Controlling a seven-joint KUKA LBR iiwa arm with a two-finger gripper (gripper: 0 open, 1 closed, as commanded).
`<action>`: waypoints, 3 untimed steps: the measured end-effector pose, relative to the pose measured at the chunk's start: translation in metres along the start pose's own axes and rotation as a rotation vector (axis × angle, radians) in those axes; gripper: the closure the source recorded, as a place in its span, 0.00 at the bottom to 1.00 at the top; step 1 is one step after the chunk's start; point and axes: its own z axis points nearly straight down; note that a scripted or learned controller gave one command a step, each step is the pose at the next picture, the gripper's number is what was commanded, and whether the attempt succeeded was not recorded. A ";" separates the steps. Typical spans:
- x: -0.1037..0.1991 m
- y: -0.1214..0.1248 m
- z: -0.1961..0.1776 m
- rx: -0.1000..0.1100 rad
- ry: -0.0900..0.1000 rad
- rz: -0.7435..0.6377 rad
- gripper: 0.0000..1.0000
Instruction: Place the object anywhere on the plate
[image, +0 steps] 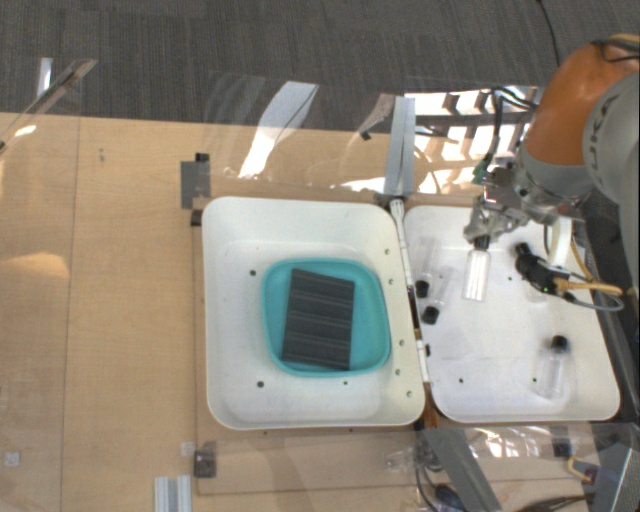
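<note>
A teal plate (372, 322) lies in the middle of the left bin (230, 300). On it rests a dark grey ribbed rectangular block (319, 318), flat and slightly tilted, wholly within the plate's rim. My gripper (482, 236) hangs over the upper part of the right bin (590, 400), well to the right of the plate. Just below its tip a pale translucent tube (475, 276) lies or hangs; whether the two touch is unclear.
A clear small bottle with a black cap (551, 366) lies low in the right bin. Two small black pieces (429, 313) sit near that bin's left wall. The ridge between the bins (408, 300) separates plate and arm. Cables (560, 283) trail beside the wrist.
</note>
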 end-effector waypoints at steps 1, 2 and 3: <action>0.068 -0.045 0.006 0.004 0.001 0.012 1.00; 0.133 -0.122 0.006 0.004 0.003 -0.005 1.00; 0.132 -0.122 0.006 0.004 0.002 -0.003 0.00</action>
